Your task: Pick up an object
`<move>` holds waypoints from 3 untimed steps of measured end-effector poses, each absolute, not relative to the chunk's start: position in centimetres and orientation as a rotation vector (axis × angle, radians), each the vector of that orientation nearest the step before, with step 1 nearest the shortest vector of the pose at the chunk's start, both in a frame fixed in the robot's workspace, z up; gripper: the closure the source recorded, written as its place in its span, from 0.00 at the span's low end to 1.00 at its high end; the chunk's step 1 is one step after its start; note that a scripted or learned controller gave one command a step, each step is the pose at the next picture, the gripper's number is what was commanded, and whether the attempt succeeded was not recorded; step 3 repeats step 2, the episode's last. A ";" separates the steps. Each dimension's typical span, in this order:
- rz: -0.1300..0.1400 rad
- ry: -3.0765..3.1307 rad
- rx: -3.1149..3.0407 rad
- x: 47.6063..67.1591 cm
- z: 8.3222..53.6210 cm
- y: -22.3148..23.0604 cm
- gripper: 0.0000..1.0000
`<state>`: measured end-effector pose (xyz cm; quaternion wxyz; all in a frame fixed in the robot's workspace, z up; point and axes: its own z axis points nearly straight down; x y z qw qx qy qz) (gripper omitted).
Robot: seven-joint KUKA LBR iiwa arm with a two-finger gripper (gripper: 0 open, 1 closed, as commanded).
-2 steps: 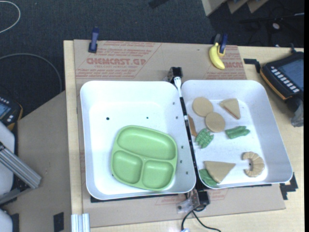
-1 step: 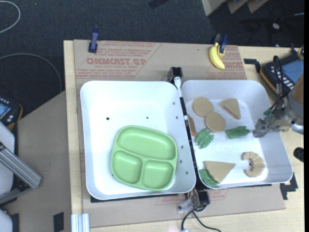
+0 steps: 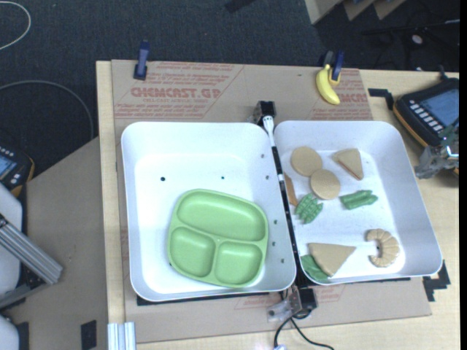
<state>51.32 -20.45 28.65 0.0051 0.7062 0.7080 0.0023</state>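
The right bin (image 3: 408, 195) holds several toy foods. Two tan round discs (image 3: 306, 160) (image 3: 325, 185) lie near its back left, and a tan wedge (image 3: 350, 163) lies beside them. Mid-bin are a green leafy piece (image 3: 309, 208) and a green pod (image 3: 357, 200). At the front are a croissant-like piece (image 3: 383, 247) and a tan triangle (image 3: 330, 255) lying over a green piece (image 3: 314, 270). A grey piece that looks like my gripper (image 3: 440, 157) pokes in at the right edge, outside the bin's right rim and touching none of them.
The left bin (image 3: 146, 166) holds a green three-compartment tray (image 3: 217, 238). A yellow banana (image 3: 327, 86) lies on the board behind the right bin. A handheld device with a screen (image 3: 432, 111) sits at the right. Blue clips (image 3: 141, 60) hold the board's back edge.
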 end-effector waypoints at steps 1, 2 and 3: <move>0.015 2.208 2.204 47.9 49.9 -20.1 1.00; -0.004 2.224 2.226 47.9 41.2 -19.8 1.00; -0.004 2.224 2.226 47.9 41.2 -19.8 1.00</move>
